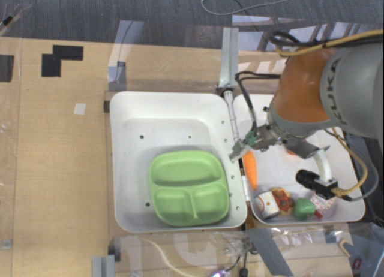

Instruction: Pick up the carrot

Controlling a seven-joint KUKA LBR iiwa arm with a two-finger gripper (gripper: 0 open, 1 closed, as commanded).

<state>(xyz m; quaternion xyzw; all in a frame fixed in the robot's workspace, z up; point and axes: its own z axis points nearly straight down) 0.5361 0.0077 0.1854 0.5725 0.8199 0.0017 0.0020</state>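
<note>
The carrot (250, 171) is a short orange piece lying lengthwise along the left wall of the right bin (351, 213), pointing toward the near edge. My gripper (242, 148) hangs just above the carrot's far end, close to the divider between the two bins. The grey arm with its orange band covers the far half of the right bin. The carrot rests on the bin floor, and its far tip is partly hidden under the gripper.
In the right bin's near corner lie a small can (267, 204), a red and yellow item (282, 198), a green round thing (304, 208) and a red-white packet (324, 207). A green divided plate (189, 187) sits in the left bin (135, 126).
</note>
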